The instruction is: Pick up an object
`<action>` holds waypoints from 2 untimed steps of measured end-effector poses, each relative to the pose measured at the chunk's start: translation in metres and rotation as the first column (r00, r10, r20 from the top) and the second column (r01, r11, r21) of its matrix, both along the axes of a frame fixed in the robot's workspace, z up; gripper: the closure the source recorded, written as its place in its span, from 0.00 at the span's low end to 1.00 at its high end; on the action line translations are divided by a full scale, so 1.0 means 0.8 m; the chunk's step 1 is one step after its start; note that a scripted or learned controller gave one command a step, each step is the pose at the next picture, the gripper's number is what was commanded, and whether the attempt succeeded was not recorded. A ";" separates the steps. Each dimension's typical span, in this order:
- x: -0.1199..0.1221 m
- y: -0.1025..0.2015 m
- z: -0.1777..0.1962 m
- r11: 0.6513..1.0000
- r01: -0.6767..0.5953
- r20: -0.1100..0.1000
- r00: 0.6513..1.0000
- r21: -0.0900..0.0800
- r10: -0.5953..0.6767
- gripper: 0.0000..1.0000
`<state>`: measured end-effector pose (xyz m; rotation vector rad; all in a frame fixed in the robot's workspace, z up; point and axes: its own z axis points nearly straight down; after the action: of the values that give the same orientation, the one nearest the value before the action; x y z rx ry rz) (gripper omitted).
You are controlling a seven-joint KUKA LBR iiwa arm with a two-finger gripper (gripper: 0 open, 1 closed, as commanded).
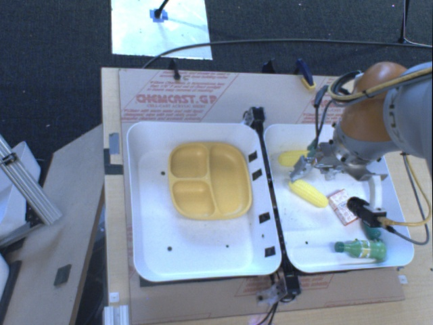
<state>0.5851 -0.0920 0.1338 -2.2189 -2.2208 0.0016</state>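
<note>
Metal-grey and dark, the two-finger gripper [304, 170] hangs low in the right-hand white plastic bin [318, 263]. Whether the pincer is released or clenched cannot be told from this slanted view; nothing is seen between its tips. Just beneath and to the right of the tips lies a yellow plastic ear of corn [309, 193], oblong, with a bumpy, kernelled surface, resting aslant on the bin floor. Whether the tips touch it is unclear. Just left of the gripper, farther back, a smooth rounded yellow piece [292, 158] lies partly hidden behind the mechanism. To the right of the corn sits a small flat red and white packet [344, 206], and nearer the front a green plastic bottle [361, 250] lies on its side with its cap pointing left.

The grey arm with its orange band [369, 114] reaches in from the right, bent down over the far part of this bin, wrist turned leftward, cables looping round it.

Across the black-clipped divider, the left-hand white bin [155, 263] holds a yellow three-compartment plastic plate [210, 180], glossy with rounded corners, lying flat near the middle.
</note>
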 end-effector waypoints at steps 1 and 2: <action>0.000 0.000 -0.065 1.000 0.000 0.000 1.000 0.000 0.000 0.00; 0.002 0.000 -0.048 1.000 0.000 0.005 1.000 -0.001 0.000 1.00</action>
<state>0.5866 -0.0920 0.0953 -2.2223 -2.2240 -0.0028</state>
